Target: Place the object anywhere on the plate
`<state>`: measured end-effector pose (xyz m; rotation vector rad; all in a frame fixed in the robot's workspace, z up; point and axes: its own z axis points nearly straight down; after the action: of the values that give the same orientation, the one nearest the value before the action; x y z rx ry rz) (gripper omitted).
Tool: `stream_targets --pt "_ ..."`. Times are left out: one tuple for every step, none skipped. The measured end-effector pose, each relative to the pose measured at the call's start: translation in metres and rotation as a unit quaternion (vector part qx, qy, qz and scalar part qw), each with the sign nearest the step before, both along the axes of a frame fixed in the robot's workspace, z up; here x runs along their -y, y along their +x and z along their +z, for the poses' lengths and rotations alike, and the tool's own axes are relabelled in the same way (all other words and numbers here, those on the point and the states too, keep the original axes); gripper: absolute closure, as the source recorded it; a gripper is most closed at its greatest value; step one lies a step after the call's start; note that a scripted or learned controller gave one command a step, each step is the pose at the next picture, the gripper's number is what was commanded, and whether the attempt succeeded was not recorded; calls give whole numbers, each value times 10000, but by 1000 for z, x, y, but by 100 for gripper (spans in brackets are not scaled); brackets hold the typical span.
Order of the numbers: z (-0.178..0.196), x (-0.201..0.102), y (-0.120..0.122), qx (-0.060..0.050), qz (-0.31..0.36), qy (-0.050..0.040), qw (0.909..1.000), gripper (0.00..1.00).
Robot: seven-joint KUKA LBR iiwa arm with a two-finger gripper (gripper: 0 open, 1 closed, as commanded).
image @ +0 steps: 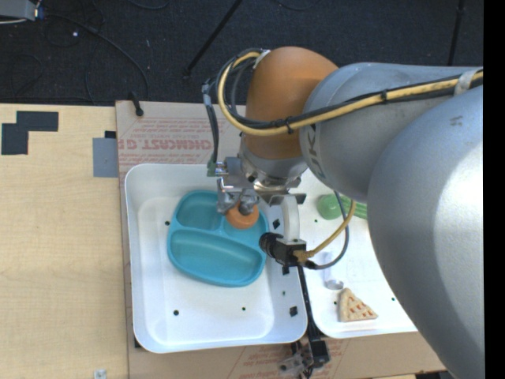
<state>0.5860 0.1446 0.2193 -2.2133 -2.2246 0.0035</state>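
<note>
A teal divided plate (pixel 213 251) lies in the left white bin (pixel 158 290). My gripper (pixel 241 205) hangs over the plate's upper right corner, under the grey arm with its orange band. A small round orange object (pixel 244 219) sits between the fingertips, right at the plate's rim, and the gripper is shut on it. The fingers cover the object's top, and I cannot tell whether it touches the plate.
The right bin (pixel 379 330) holds a green object (pixel 334 206) near its far side and a tan waffle-like wedge (pixel 355 306) near its front. The arm covers much of that bin. A black cable (pixel 304 290) runs down between the bins.
</note>
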Motion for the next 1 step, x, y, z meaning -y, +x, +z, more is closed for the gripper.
stream_targets --pt "14 -52 -1 6 4 4 10000 100"
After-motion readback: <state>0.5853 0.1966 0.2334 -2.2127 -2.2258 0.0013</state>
